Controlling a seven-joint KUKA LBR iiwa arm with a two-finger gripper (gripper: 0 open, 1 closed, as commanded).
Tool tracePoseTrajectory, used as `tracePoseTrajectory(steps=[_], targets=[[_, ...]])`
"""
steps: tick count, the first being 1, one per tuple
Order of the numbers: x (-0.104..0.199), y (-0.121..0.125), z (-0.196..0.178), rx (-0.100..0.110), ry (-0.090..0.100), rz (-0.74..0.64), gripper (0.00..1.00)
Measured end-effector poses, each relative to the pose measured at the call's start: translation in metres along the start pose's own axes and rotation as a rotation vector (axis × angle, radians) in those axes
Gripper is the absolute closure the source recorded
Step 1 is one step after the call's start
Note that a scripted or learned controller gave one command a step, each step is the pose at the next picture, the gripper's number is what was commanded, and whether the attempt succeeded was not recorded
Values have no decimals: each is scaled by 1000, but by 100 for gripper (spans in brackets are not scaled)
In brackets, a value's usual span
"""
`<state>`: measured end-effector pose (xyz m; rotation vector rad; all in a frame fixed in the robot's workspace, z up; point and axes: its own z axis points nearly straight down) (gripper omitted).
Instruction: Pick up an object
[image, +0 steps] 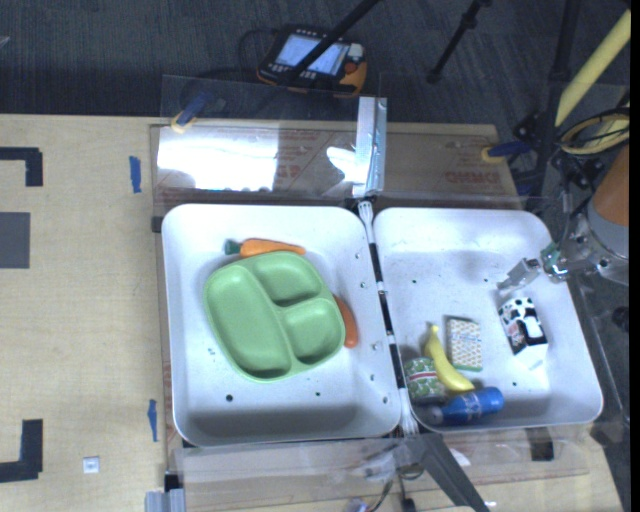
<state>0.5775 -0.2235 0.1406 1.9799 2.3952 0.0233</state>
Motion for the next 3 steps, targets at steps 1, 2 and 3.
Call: tracePoseTrajectory(steps=[1, 2, 3], targets=[[4, -17, 4, -35, -20, -65, 0], [2, -14, -38, 30, 17, -115, 0], [2, -17, -15, 35, 17, 60, 0]])
